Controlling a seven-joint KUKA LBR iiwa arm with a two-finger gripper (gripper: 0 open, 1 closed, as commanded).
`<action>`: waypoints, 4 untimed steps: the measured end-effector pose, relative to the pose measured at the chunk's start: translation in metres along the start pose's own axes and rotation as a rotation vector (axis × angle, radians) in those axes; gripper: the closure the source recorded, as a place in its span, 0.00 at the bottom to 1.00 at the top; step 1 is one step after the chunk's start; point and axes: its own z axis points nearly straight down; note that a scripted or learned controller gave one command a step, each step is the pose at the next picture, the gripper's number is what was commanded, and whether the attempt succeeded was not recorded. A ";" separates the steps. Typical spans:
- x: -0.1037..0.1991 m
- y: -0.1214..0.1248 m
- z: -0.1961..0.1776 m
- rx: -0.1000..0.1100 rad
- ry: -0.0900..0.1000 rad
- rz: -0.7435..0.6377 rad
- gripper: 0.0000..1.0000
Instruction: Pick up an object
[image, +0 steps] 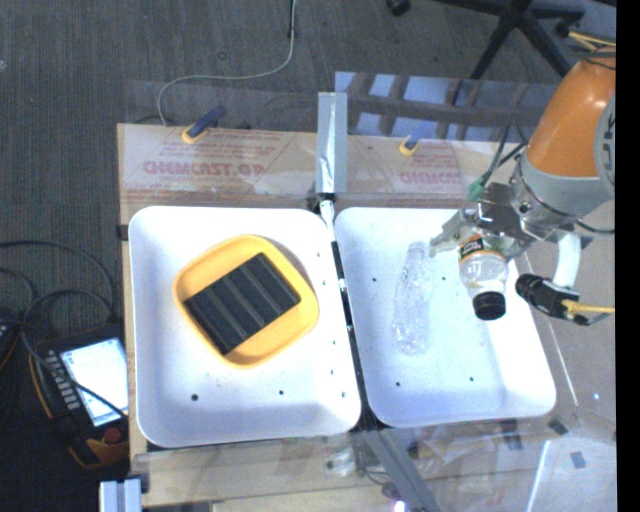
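The gripper (484, 243) hangs over the upper right part of the right bin (520, 385), and a small bottle with a black cap (485, 280) sits between its fingers, neck and cap pointing down toward the bin floor; the fingers are closed against the bottle's labelled body, so the arm has hold of it. The bottle appears lifted clear of the floor, though the slanted view makes the gap hard to judge. Just to its left in the same bin lies a clear plastic bottle (411, 300), stretched lengthwise from top to bottom of the bin and apart from the gripper. The lower half of the right bin is open white floor. In the left bin (160, 400) a yellow dish with a black ribbed insert (246, 300) lies tilted near the middle, well apart from the arm, across the ridge where the two bins meet.
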 end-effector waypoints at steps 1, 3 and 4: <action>-0.072 0.058 0.052 -0.001 -0.002 -0.248 0.00; -0.078 0.064 0.164 -0.008 0.006 -0.494 0.00; -0.078 0.064 0.165 -0.007 0.007 -0.494 0.00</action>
